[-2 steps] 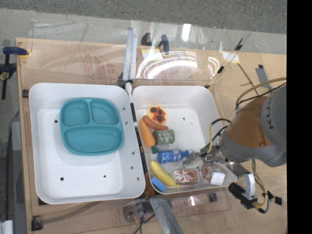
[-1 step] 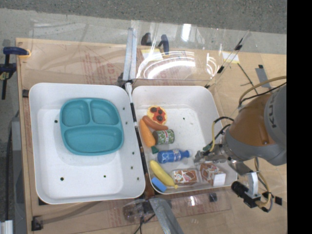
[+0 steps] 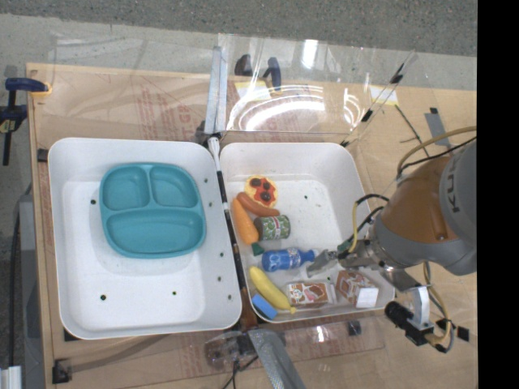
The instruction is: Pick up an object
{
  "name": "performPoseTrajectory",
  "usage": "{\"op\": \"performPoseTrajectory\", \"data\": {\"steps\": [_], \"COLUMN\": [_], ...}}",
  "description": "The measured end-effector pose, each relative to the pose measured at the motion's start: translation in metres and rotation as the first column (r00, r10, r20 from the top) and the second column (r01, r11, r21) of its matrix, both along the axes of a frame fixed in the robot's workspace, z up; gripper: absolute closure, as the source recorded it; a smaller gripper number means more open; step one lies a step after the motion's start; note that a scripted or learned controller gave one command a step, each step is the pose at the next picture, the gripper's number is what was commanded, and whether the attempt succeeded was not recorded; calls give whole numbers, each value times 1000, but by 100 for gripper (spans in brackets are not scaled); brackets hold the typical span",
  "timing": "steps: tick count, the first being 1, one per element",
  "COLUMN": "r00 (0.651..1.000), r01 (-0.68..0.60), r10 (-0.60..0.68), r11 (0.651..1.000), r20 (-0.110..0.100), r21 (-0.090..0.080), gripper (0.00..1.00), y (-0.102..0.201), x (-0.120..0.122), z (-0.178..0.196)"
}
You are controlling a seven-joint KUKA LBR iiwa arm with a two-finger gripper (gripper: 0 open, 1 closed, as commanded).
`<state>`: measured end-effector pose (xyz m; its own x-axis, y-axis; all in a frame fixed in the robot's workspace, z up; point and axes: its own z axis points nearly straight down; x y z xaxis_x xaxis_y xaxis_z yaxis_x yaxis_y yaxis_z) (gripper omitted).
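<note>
Currently, the layout reads as follows, from left to right. A blue clamp (image 3: 18, 104) is fixed at the far left edge of the desk (image 3: 122, 104).

Left bin (image 3: 73, 298): it carries one teal divided plate (image 3: 152, 209), lying flat in the upper half of the bin, apart from the walls.

Right bin (image 3: 324, 168): all loose objects are grouped along its left and lower sides.
- A toy pizza slice (image 3: 262, 188) lies uppermost.
- A sausage (image 3: 258, 205) lies just below the slice.
- An orange carrot (image 3: 243, 221) lies against the left wall, touching the sausage.
- A green can (image 3: 273, 228) lies on its side just beside the carrot.
- A blue bottle (image 3: 286, 259) lies on its side below the can, cap end toward my gripper.
- A yellow banana (image 3: 270, 288) lies slantwise below the bottle.
- A blue block (image 3: 263, 306) sits at the banana's lower end, near the bottom wall.
- A small carton (image 3: 310, 295) lies flat just right of the banana.
- A brown packet (image 3: 357, 288) lies right of the carton, in the lower right corner.

My gripper (image 3: 326, 261) is low over the right bin, between the bottle cap and the brown packet. Its fingers (image 3: 321, 259) point left toward the bottle. I cannot tell whether they are apart or together. Nothing is seen between them.

A clear plastic box (image 3: 296, 96) stands behind the right bin.
</note>
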<state>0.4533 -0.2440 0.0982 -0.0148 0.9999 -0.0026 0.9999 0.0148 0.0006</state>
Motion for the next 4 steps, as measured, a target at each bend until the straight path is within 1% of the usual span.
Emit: {"op": "performPoseTrajectory", "data": {"steps": [1,2,3,4], "r00": [999,989,942,974], "r01": [-38,-149,-336,-223], "r10": [38,149,336,223], "r11": [999,989,942,975], "r20": [-4,-3,-2,-37], "r21": [4,4,3,12], "gripper": [0,0,0,0], "y": [90,117,105,101], "x": [29,102,142,190], "z": [-11,-11,-11,-16]}}
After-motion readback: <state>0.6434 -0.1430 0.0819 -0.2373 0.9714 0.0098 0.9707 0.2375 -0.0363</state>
